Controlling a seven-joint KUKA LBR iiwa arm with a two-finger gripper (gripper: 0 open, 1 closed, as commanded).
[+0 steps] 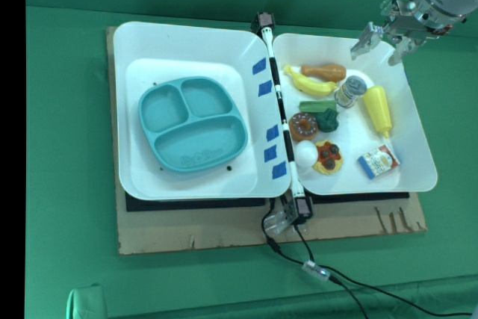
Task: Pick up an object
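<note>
Lowest in the right bin (418, 179) lie a small carton (379, 161), a pizza slice (328, 156) and a white egg (305, 153). Above them sit a donut (303, 125), broccoli (326, 119), a yellow bottle (379, 109), a can (349, 91), a banana (311, 83) and a drumstick (323, 72). At upper right the gripper (385, 45) hangs spread and holding nothing over the bin's far rim. The left bin (127, 86) holds a teal plate (193, 123)

Toy foods (337, 119) lie clustered in right bin (418, 160).
</note>
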